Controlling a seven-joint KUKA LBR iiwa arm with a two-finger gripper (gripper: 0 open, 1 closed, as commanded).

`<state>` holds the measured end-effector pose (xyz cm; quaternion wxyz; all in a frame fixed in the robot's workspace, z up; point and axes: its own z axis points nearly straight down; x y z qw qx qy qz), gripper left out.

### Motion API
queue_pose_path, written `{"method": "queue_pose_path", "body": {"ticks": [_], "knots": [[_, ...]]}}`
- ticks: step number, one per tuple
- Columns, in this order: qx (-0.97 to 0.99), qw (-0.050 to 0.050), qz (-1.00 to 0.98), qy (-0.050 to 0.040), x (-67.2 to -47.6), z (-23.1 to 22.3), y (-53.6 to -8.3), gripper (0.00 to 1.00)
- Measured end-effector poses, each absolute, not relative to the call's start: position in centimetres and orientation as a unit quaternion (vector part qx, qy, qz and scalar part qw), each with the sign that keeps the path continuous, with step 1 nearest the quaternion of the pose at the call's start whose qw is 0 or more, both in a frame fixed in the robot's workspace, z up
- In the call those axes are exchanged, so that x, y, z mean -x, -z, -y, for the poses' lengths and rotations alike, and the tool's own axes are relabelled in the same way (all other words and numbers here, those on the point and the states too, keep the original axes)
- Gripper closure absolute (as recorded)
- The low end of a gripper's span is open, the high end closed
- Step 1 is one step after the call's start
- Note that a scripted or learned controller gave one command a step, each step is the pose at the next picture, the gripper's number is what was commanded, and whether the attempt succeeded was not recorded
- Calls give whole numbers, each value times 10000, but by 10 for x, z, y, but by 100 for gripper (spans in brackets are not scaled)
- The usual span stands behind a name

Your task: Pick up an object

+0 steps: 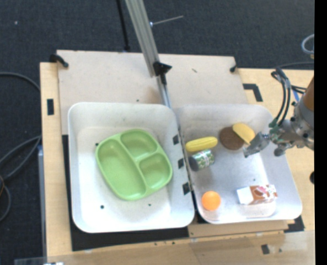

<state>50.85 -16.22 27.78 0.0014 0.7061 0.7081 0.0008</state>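
On the counter (50,148) sit two white bins side by side. The left bin (86,203) holds one green tray (134,163) with three compartments. The right bin (284,203) holds six things.

Nearest the front of the right bin lie one orange ball (210,201) and, to its right, one white and red packet (257,194), its long axis running left to right. Farther back, near the bin's left wall, one small green can (202,159) lies on its side, and just behind it, touching or nearly so, one yellow banana (201,144) lies with its long axis left to right, tilted slightly up to the right. Right of the banana rests one brown round piece (231,138), with one yellow wedge (244,131) leaning over its upper right edge.

The tool (255,147) hangs over the right bin, just right of the brown piece and the wedge, reaching in from the right edge. The banana and can lie well to its left; the packet lies in front of it, the ball to its front left. Whether its fingers stand wide or narrow I cannot tell; nothing shows between them.

Behind the bins, one metal pole (144,32) rises from the counter.
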Motion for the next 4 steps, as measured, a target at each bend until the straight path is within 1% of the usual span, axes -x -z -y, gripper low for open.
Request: {"method": "queue_pose_path", "body": {"ticks": [1, 2, 4], "knots": [[-7065, 16, -7077, -9, -509, 162, -278, 0], [-7073, -11, -7069, 17, -508, 171, -218, 0], [-7079, -6, -7063, 15, -521, 178, -128, 0]]}}
